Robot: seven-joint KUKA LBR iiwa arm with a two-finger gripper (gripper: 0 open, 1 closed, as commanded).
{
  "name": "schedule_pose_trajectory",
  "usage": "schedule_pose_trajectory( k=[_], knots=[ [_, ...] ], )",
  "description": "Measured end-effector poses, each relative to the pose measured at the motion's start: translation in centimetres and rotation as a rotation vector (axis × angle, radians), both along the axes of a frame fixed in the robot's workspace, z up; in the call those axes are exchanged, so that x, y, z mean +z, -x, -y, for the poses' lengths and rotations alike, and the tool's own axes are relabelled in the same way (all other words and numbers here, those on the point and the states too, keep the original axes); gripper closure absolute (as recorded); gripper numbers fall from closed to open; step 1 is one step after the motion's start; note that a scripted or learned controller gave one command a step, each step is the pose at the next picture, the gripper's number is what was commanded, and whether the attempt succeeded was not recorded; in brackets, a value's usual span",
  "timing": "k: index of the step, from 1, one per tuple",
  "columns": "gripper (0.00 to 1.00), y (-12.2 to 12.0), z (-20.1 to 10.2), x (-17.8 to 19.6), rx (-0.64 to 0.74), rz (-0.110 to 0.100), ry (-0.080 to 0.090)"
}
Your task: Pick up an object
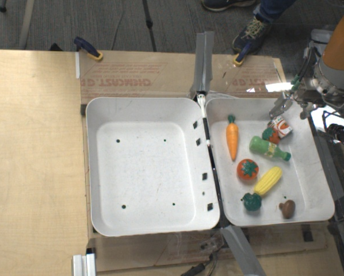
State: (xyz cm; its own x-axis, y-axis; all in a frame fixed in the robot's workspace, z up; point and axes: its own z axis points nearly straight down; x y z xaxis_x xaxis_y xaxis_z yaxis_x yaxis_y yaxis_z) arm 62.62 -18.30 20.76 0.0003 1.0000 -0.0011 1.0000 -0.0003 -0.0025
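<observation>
The right bin [306,180] holds several toy foods. An orange carrot [232,140] lies at its left, and a green bottle [269,148] lies on its side near the middle. Below them sit a red tomato [247,169], a yellow corn cob [268,180], a small green broccoli [252,201] and a brown piece [287,208]. A red and white carton [281,128] lies near the bin's far right corner. My gripper [279,111] hangs just above that carton, reaching in from the right; nothing is visibly held.
The left bin [143,165] adjoins the right one, with a row of black clips [206,160] between them. Cardboard lies under both bins. A grey upright post [203,62] stands behind the seam. A person's feet [249,30] are on the floor beyond the bench.
</observation>
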Motion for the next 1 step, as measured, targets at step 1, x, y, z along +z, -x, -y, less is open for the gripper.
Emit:
schedule_pose_trajectory(
  k=[1],
  knots=[
    [0.00, 1.08, -6.03, -10.30, -0.005, -0.002, -0.001]
  ],
)
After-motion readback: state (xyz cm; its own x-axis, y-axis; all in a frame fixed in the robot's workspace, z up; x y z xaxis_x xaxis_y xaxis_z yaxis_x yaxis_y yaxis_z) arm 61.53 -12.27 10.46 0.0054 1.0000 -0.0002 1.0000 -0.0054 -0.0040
